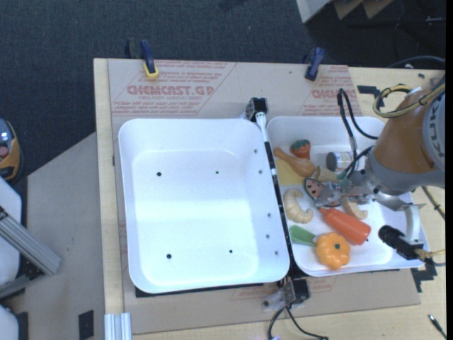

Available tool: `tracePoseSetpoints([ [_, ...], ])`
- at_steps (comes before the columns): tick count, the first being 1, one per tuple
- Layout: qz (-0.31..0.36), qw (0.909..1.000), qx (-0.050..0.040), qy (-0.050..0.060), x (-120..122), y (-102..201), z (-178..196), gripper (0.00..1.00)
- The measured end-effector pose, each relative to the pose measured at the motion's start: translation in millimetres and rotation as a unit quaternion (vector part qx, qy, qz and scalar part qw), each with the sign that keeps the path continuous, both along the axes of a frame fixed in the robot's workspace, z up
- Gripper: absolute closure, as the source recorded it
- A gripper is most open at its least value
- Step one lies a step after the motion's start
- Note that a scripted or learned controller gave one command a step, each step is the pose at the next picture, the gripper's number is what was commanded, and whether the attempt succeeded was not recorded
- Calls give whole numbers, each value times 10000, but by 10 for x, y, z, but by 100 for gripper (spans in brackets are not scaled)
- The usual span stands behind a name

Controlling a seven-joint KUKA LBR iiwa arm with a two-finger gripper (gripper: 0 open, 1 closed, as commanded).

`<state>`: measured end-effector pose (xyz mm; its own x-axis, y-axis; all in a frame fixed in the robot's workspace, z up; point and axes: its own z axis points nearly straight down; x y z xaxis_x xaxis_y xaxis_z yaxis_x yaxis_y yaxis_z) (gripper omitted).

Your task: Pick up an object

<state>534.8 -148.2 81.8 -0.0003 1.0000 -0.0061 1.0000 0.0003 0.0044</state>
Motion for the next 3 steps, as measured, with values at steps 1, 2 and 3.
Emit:
tracePoseSetpoints([
  [1,15,10000,21,-4,642,33,32,0],
  [2,-1,10000,24,7,619,27,138,100],
  [3,45,10000,31,-48,1140,802,1100,100],
])
